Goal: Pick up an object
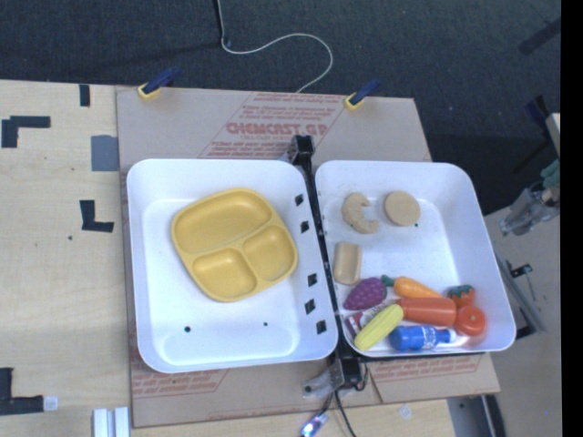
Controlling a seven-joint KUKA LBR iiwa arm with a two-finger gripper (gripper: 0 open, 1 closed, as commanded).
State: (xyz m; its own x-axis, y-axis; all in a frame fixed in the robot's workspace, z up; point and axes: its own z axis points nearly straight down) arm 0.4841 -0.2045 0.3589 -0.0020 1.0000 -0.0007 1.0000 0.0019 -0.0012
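Observation:
The right bin [455,185] holds several toy foods. At its far side lie a bitten beige biscuit [360,213] and a round biscuit [402,208], with a beige block [347,263] by the left wall. Along the near side sit purple grapes [366,292], a carrot [417,289], an orange-red sausage [428,310], a tomato [471,320], a yellow corn cob [378,326] and a blue tube [421,339]. My gripper [533,209] shows as a grey blurred shape outside the bin's right wall, above the bench and apart from every object.
The left bin [150,244] holds a yellow divided plate [235,243]. Both bins rest on a cardboard sheet [264,121] held by two clamps. A white cable [273,44] loops behind. Black clips run along the wall between the bins.

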